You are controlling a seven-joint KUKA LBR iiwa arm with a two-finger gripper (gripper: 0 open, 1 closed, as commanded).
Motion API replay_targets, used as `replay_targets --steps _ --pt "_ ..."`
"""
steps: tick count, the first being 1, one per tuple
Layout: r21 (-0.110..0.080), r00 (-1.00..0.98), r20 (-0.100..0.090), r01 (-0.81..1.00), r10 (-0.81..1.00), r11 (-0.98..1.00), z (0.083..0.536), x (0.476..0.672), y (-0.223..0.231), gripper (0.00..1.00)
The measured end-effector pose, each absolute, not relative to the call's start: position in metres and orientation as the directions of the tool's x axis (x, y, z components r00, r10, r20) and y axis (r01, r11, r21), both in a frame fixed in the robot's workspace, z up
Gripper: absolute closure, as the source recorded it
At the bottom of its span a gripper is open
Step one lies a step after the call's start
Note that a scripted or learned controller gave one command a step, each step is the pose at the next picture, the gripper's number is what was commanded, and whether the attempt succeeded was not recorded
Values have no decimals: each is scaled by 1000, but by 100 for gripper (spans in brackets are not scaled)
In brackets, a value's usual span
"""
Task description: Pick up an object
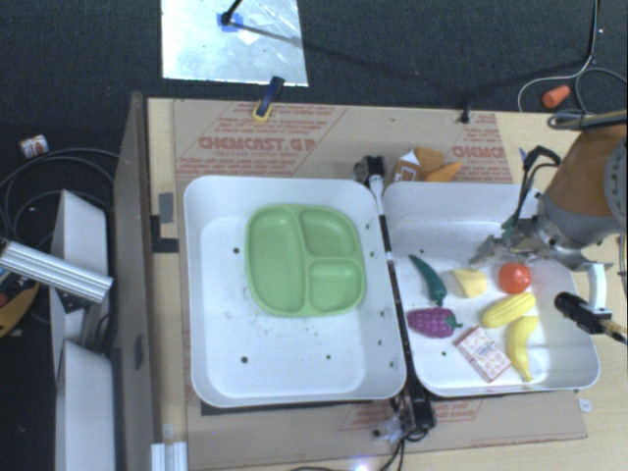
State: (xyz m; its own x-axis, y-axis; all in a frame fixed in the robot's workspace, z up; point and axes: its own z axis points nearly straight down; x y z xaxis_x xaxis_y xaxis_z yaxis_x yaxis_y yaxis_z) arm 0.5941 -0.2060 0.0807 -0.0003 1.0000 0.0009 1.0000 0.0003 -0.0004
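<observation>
Looking down on the table (324,135), you have two shallow white plastic bins side by side. The left bin (226,361) carries a pale green divided plastic plate (304,260) with three compartments, lying flat near the bin's middle.

The right bin (442,219) holds the loose objects you could pick. A dark green toy pepper (430,276) lies near the bin's left side, with a purple toy eggplant with a green stem (433,322) just below it. A pale yellow wedge-like toy piece (471,283) sits right of the pepper, and a red-orange toy tomato (514,278) sits just beside that. Below them a yellow toy corn cob (508,310) lies at a slant, touching or nearly touching a yellow toy banana (520,347) that runs down toward the bin's lower right. A small red-and-white patterned flat packet (483,352) rests left of the banana.

Your grey arm (589,199) comes in from the right over the right bin's upper right part. The end effector (502,247) sits low just above the tomato and the yellow wedge; you cannot tell from here whether it is parted or closed, and nothing is visibly gripped.

Behind the bins, an orange and white folded card piece (427,167) lies on the table.
</observation>
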Motion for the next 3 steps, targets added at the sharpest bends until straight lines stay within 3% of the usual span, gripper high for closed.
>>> replay_targets --steps 1,2,3 --pt "5 0 -2 1000 1000 0 154 558 -207 0" --pt "3 -4 -1 1000 1000 4 82 574 -206 0" --pt "7 -4 -2 1000 1000 4 97 574 -207 100"
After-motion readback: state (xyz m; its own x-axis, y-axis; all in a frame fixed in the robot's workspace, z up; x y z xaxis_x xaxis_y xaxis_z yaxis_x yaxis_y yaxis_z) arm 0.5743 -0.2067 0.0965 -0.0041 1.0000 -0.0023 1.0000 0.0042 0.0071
